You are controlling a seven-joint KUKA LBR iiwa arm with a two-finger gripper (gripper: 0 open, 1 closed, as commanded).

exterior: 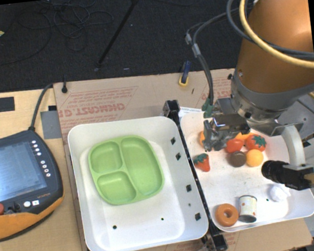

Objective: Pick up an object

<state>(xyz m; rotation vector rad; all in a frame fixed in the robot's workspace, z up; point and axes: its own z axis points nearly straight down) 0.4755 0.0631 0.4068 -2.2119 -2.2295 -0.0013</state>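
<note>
Hovering low over the right bin (pixel 303 209), near its far left corner: the hand (pixel 215 136), fingers too hidden to tell spread from pinching. Lying just beside it: toy fruit cluster (pixel 245 150), strawberry (pixel 201 162). Sitting along the near edge: donut (pixel 227 214), small cup (pixel 247 207). Probably reaching; next, closing squarely on one piece. Resting in the left bin (pixel 95 226): green tray (pixel 125 170).

From here, the arm (pixel 275 50) runs off the frame's right edge and covers the upper right of the right bin (pixel 270 216). I can't tell the end effector (pixel 215 135) finger state; it partly hides an orange item (pixel 202 136).
</note>
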